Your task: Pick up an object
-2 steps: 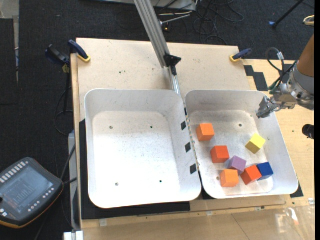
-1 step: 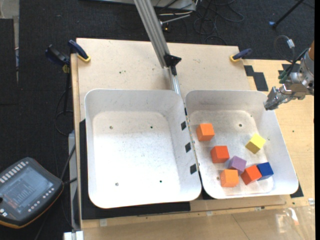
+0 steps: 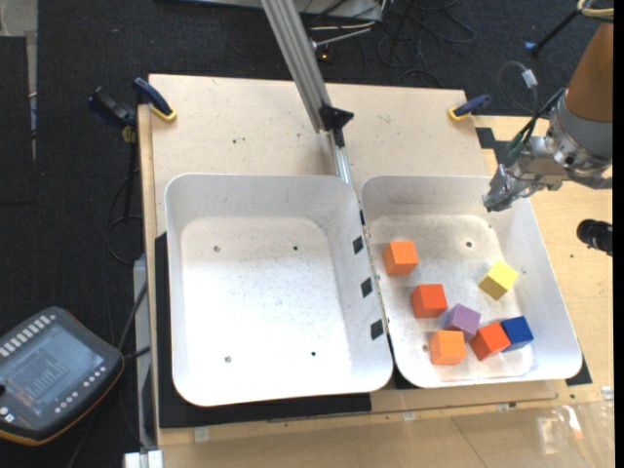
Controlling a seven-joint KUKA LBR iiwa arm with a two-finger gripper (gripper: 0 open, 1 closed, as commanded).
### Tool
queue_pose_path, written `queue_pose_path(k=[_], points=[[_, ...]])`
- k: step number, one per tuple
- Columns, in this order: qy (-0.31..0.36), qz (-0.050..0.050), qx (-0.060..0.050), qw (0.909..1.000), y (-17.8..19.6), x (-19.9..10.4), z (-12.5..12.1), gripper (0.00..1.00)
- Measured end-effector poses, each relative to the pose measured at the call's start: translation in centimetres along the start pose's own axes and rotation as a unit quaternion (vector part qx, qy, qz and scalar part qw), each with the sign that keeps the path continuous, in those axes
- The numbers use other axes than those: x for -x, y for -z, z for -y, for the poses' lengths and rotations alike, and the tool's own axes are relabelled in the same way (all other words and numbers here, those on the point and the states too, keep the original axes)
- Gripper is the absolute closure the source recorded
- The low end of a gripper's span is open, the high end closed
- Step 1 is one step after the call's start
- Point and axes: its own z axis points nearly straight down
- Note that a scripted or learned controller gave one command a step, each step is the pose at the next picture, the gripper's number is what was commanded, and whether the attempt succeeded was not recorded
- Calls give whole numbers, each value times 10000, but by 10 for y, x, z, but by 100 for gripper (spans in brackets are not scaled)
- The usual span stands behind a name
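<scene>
Carries, under and to the left of the gripper's point(image 3: 499, 199) jaws, a pale speckled bench point(image 3: 253, 125). Bears two shallow white bins side by side: the right bin point(image 3: 548, 291) directly beneath and in front of the jaws, the left bin point(image 3: 195, 213) well to their left. Shows a dark mat point(image 3: 263, 406) under the bins' front edges. Holds a blue-and-yellow clamp point(image 3: 469, 107) just behind the jaws and another clamp point(image 3: 154, 99) far to their left.
</scene>
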Motion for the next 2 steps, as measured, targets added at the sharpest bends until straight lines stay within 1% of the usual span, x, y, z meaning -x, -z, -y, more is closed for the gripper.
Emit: queue_pose_path(k=[1,2], points=[[-2,-1,-3,10000,-10,-47,-11,100],[4,-6,-13,10000,-26,-106,-10,100]])
